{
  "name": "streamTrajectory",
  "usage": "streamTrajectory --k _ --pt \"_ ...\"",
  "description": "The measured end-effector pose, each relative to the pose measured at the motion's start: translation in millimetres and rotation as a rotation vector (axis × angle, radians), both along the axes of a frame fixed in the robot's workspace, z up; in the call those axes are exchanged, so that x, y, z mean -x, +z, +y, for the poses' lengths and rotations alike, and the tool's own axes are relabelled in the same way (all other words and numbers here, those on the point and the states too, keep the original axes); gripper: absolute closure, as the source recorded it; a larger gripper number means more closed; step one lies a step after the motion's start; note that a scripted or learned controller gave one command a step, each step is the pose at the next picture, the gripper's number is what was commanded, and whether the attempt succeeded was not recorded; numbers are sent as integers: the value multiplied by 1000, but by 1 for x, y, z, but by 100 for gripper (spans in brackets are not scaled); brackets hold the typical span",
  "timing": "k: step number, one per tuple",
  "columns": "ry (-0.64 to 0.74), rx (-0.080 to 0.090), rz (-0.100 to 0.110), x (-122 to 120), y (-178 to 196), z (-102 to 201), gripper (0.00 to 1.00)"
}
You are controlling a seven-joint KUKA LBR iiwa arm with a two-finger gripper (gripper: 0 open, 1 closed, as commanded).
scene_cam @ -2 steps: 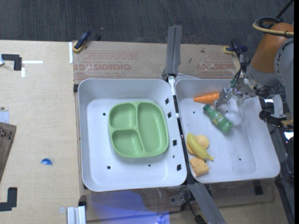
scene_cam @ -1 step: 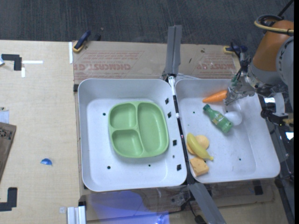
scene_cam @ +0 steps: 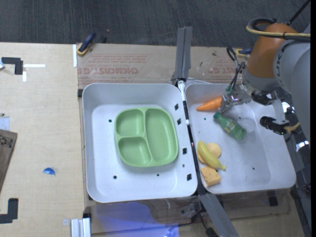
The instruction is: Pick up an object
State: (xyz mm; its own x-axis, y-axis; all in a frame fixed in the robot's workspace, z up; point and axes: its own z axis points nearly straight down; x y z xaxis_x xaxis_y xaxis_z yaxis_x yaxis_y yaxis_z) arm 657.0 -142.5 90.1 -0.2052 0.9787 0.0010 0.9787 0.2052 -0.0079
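- Two bins side by side on the tabletop (scene_cam: 34, 132): left bin (scene_cam: 94, 147), right bin (scene_cam: 276, 174).
- Divided plate (scene_cam: 146, 136) lies in the left bin, about centred.
- Right bin, far-left part: carrot (scene_cam: 210, 104); bottle (scene_cam: 230, 126) just near-right of it, lying flat.
- End effector (scene_cam: 231, 98) sits at the carrot's right end, above the bottle's far end.
- Right bin, near-left part: banana (scene_cam: 209, 154), with a block (scene_cam: 211, 177) just nearer.
- Arm (scene_cam: 276, 53) enters from the far right.
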Motion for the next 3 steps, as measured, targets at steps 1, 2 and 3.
streamTrajectory --k 1,2,3 --pt "1 1 0 0 9 -1 100" --pt "-187 2 -8 -2 162 9 100" --pt "-187 2 -8 -2 162 9 0"
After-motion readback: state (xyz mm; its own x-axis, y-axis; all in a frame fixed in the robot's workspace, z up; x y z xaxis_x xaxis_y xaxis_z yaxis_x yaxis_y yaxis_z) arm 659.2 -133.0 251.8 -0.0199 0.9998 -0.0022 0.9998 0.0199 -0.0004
